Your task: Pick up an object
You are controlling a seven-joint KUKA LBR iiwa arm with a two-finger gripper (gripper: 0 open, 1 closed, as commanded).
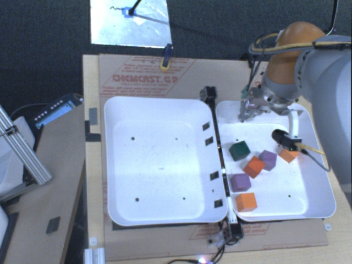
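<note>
Hand [248, 113] hovers over right bin's [319, 202] back-left corner, nothing visibly in it; finger state blurry, can't tell. Green block [239, 150], two purple and three orange blocks lie in that bin.

The bench [66, 164] is a light wood top with a big sheet of brown cardboard [146, 76] (red lettering printed on it) laid flat across it. Two shallow white bins sit side by side on that cardboard, the left bin [159, 161] touching the right bin [313, 202] along a black clipped seam.
</note>
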